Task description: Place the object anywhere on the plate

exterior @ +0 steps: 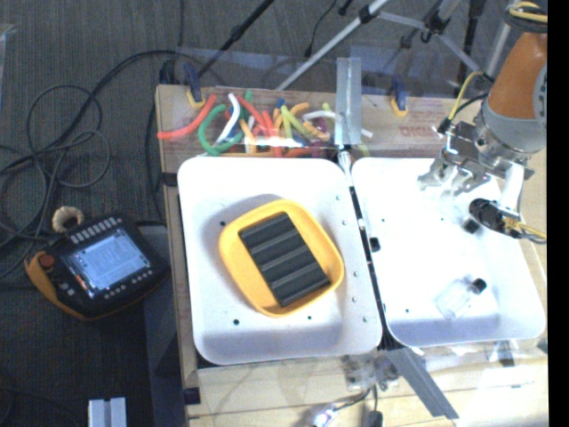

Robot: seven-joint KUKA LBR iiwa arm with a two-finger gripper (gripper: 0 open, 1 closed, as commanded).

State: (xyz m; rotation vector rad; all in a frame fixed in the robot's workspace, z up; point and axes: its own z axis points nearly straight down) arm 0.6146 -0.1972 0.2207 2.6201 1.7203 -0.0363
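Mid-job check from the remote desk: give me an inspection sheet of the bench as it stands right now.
Surface: two white bins side by side, left bin and right bin.
Job's things: yellow plate in the left bin, with a dark ridged block lying on it; small clear bottle with a dark cap lying in the right bin.
Clutter: nothing seen in the bins.
Gripper: gripper above the right bin's far side, apart from the bottle.
Cables: coloured cords behind the left bin.
Surroundings: handheld controller on the floor, left.
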